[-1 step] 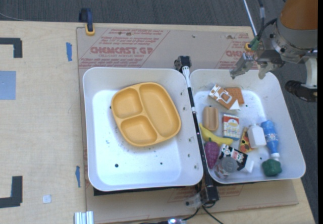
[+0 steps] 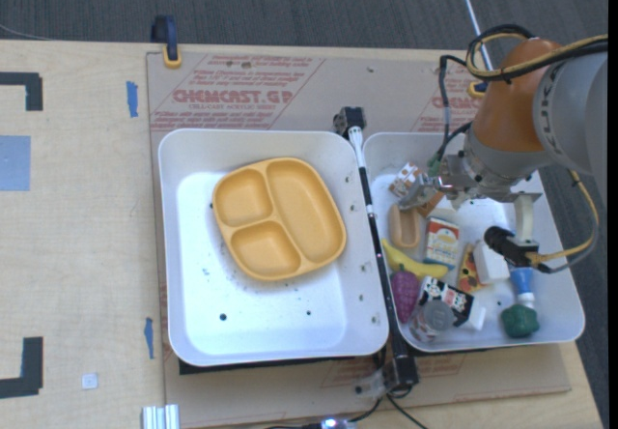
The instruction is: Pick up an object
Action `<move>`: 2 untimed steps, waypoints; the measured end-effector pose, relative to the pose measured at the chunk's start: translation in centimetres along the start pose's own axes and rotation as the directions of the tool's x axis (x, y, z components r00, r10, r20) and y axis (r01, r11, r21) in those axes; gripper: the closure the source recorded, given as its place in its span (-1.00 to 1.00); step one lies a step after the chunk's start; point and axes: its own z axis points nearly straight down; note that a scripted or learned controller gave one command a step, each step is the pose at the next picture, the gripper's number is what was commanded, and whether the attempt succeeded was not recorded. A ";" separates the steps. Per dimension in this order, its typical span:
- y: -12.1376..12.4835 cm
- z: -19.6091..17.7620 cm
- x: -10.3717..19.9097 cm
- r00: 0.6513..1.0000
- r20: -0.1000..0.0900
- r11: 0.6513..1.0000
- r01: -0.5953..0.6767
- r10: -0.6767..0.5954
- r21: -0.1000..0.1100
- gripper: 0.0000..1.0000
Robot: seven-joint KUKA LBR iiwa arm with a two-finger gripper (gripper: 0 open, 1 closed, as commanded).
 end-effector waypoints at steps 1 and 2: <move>0.0 -1.0 0.0 1.000 -0.001 1.000 0.000 0.000 0.002 1.00; -0.1 -9.5 4.1 1.000 -0.001 1.000 0.002 -0.002 0.002 1.00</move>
